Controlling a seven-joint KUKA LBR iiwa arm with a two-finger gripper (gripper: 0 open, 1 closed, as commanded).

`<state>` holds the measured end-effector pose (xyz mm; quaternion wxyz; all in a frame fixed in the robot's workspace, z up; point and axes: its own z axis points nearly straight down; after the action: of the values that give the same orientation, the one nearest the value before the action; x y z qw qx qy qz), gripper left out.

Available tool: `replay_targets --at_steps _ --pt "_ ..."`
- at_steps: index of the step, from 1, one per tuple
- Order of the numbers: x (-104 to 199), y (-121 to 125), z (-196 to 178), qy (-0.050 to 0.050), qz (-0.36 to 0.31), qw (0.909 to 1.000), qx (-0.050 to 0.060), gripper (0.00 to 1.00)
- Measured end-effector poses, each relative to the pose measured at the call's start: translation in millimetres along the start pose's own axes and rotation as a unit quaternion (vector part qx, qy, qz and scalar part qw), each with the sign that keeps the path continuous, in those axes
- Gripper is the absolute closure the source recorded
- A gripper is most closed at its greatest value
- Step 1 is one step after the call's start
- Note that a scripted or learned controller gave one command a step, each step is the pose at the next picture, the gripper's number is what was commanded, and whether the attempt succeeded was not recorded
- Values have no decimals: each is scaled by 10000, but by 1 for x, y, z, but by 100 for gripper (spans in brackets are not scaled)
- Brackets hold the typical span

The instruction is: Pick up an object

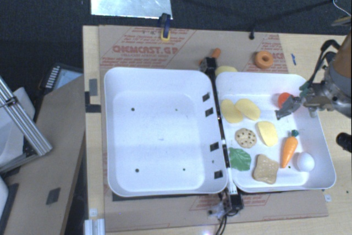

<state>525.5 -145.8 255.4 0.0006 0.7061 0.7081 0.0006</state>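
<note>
Orange carrot [289,151] upright, leaves topmost

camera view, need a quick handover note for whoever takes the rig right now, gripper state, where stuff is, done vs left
Gripper: over the upper right part of the right bin, beside the red-orange piece; nothing visibly held.
Right bin contents: yellow pieces, cookie, green leaf, toast, carrot, white egg.
Outside the bins: donut on the cardboard behind.
Done: no pick yet.
Left: grasp one object and lift it; the red-orange piece looks nearest.
</note>
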Motion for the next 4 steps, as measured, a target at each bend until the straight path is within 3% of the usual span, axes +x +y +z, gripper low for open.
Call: replay_targets --at_steps 1,2,3,4 --pt "-46 9 176 4 25 10000 21 0" --pt "7 123 167 4 -53 10000 -30 0" --pt "-25 70 171 -5 22 10000 17 0" --pt "23 101 170 1 -30 10000 -13 0"
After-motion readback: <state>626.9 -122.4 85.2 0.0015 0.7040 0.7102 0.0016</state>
